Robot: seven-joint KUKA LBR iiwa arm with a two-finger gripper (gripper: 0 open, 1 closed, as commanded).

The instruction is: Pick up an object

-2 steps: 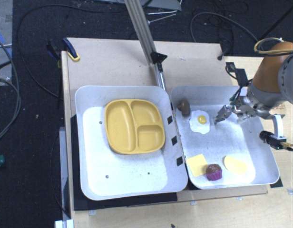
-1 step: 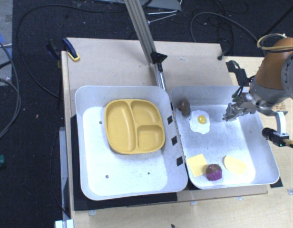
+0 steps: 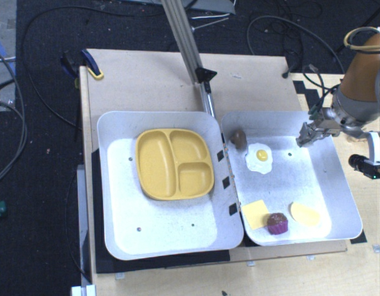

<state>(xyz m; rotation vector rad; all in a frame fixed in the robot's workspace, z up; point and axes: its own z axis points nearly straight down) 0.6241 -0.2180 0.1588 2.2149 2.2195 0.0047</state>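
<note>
— So, what's near my gripper [image 3: 303, 138]?
— Its fingers I can't make out. Fried egg [image 3: 260, 159] sits just left; brown lump [image 3: 238, 139], cheese slice [image 3: 256, 214], purple cupcake [image 3: 277, 223] share that right bin [image 3: 338, 190].

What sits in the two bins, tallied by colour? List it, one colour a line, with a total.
Yellow: 3, the divided tray, the square slice, the pale piece
White and yellow: 1, the fried egg
Purple: 1, the cupcake
Brown: 1, the lump
Total: 6
</note>
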